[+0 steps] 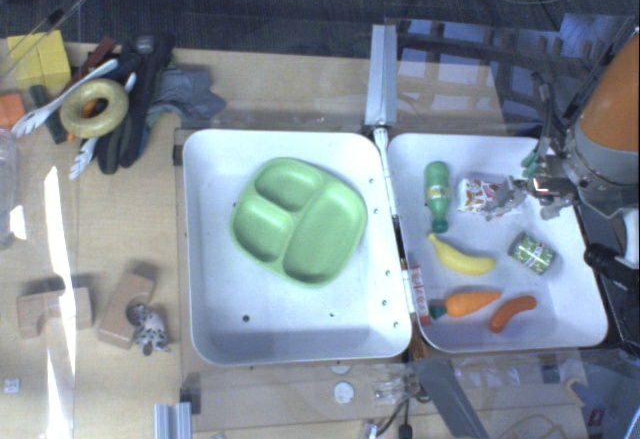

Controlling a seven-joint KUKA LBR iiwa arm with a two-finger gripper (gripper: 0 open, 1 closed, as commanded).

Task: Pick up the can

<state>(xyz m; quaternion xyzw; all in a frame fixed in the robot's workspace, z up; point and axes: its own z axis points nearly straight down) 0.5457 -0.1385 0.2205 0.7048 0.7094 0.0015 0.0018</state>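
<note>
Two shallow white bins sit side by side on the pale wooden table. The left bin carries a green three-compartment plastic plate, lying flat near its middle.

The right bin holds the loose items, spread apart so each can be reached singly:
- small green-labelled metal can, on its side toward the right wall, well clear of its neighbours — a sideways lie likely means it can roll under contact
- green plastic bottle, lying down
- yellow toy banana
- orange toy carrot, and an orange-red toy sausage just beside it
- crumpled white-and-red wrapper

The claw hangs above the right bin's upper right, up-frame of the can and beside the wrapper. Open or closed: cannot tell. Nothing visible between its tips; can not yet taken.
</note>
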